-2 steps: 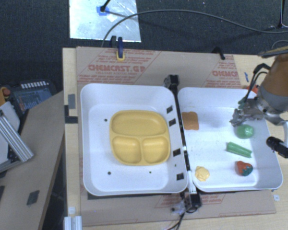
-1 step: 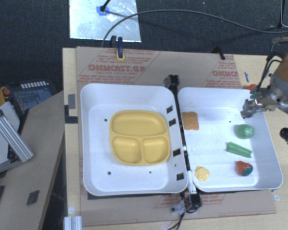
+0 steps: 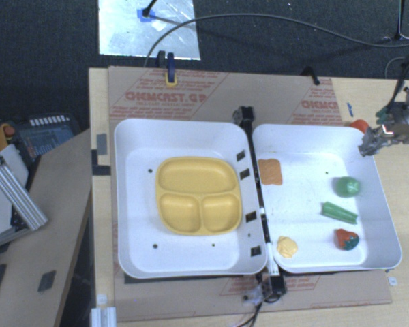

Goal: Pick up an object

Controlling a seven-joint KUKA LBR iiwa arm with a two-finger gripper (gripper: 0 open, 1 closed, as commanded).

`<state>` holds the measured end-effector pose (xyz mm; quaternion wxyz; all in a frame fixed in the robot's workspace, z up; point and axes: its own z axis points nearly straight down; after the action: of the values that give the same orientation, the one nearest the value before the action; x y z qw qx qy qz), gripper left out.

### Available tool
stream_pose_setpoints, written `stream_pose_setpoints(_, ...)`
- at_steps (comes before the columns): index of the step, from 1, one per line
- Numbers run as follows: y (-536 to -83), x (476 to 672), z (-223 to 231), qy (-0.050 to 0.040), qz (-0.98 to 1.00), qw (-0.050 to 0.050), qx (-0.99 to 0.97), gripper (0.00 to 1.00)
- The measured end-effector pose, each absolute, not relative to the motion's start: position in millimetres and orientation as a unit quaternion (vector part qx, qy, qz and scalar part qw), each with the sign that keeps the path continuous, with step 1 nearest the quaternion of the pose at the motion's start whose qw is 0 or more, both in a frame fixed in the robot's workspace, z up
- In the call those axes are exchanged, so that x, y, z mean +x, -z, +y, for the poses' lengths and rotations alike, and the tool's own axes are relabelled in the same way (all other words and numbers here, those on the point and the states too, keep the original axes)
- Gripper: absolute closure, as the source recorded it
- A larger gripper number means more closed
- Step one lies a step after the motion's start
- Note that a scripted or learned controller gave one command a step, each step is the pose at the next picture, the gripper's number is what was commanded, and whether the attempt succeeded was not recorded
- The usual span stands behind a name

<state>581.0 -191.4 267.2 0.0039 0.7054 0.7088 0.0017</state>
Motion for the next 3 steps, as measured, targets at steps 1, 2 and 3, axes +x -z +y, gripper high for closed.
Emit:
stream_pose_setpoints(1, -253, 583.0, -142, -0.0009, 0.71, 0.0, 0.704, 1.0)
stream_pose_setpoints(2, -259, 583.9, -87, -0.0013, 0.711, 0.001, 0.704, 1.0)
stream_pose_setpoints(3, -249, 576.2, -25, -0.0013, 0.711, -0.001, 0.703, 1.0)
